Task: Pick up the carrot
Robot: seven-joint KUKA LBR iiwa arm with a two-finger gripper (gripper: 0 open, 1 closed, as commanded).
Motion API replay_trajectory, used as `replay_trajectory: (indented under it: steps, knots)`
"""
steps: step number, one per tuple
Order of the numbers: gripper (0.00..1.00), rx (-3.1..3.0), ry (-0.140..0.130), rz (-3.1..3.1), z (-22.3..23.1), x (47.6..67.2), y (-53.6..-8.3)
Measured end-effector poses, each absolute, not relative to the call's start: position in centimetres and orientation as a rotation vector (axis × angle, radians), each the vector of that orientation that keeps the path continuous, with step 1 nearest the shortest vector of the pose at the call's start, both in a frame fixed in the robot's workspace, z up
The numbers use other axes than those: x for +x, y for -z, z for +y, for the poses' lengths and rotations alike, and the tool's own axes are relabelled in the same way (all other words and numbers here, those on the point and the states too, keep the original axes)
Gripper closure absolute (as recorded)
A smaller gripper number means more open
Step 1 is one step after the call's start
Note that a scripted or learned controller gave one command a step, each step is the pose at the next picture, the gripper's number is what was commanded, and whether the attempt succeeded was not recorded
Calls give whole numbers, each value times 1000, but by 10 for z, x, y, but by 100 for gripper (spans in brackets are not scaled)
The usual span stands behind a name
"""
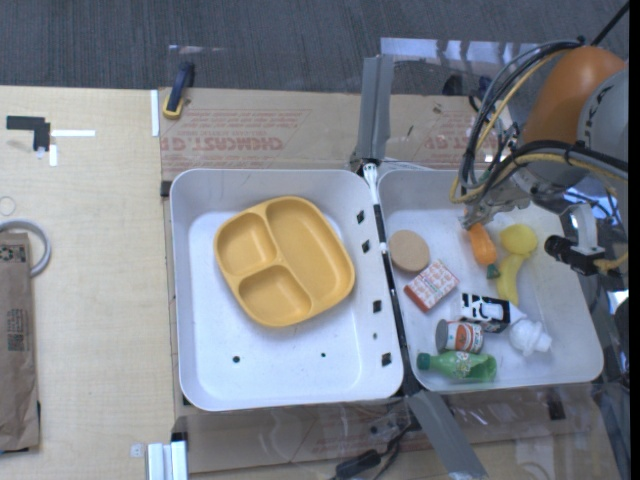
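At the far left of the bench [90, 268] a brown paper bag [17, 338] lies along the edge, with a grey ring [36, 246] just above it and a small black part [30, 128] further up. A yellow-handled tool [179, 89] sits near the top, just above a sheet of cardboard [260, 133] that runs behind the bins.

The left bin [200, 368] holds a yellow plate [284, 260] with three compartments, lying flat and turned at an angle.

The right bin [580, 358] holds the rest. Nearest the shared wall is a round tan disc [408, 250], with a small red and white box [431, 286] just below and right of it. Along the front lies a green bottle [460, 367], with a small can [461, 336] above it and a black and white item [486, 309] above that. A white piece [530, 337] lies to the right of them.

The carrot [482, 245] lies in the upper middle of the right bin, orange, slanted, just beside a yellow pear-shaped toy [514, 250] on its right.

The end effector [487, 211] hangs directly above the carrot's upper end, close to or touching it; cables and wrist hide its tips, so whether it is wide or narrow cannot be told, and the carrot cannot be seen gripped. The arm [580, 98] comes in from the upper right.
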State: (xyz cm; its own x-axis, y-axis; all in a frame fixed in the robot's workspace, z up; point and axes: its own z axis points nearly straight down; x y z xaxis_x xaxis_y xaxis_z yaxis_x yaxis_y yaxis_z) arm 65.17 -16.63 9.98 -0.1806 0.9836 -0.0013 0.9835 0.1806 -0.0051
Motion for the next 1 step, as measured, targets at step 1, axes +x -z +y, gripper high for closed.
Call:
replay_trajectory:
  steps: [1]
  knots:
    - [100,-1864,-4,-2528,-128,660,-207]
